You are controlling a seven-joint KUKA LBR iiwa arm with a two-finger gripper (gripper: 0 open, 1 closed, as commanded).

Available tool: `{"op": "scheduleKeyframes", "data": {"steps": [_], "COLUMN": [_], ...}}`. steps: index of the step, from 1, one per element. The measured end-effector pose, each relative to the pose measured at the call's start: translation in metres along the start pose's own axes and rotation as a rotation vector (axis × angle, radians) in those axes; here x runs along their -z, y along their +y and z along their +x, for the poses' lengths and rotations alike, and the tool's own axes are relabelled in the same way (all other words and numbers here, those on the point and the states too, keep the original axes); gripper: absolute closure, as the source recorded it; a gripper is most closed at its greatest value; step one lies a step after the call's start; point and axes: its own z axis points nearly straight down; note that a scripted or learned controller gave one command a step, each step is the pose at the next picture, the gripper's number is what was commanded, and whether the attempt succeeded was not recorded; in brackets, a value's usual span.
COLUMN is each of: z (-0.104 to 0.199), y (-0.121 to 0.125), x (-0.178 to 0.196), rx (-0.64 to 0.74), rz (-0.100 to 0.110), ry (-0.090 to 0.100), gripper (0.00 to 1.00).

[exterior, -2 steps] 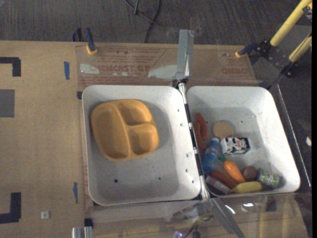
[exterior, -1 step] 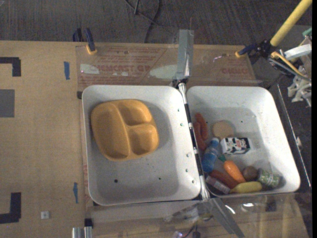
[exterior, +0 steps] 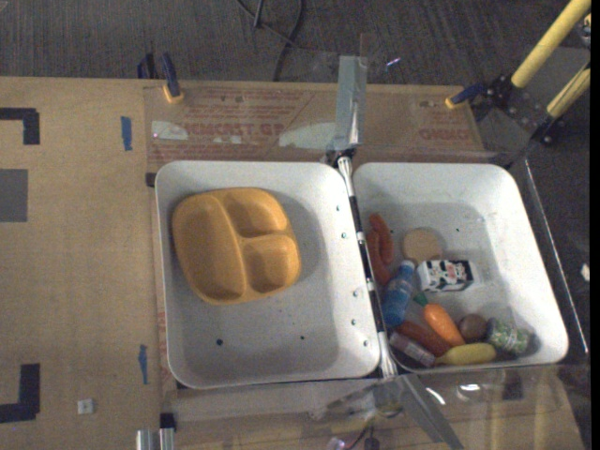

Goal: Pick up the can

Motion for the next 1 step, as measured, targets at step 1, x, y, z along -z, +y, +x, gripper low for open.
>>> {"op": "scheduleKeyframes", "data": {"steps": [1], "z": [-0.0468], "y": [-0.0169], "x": [-0.1064], "rx": [-0.135], "rz": [0.003], "ry": [-0.002], "gripper": [1.00]}}
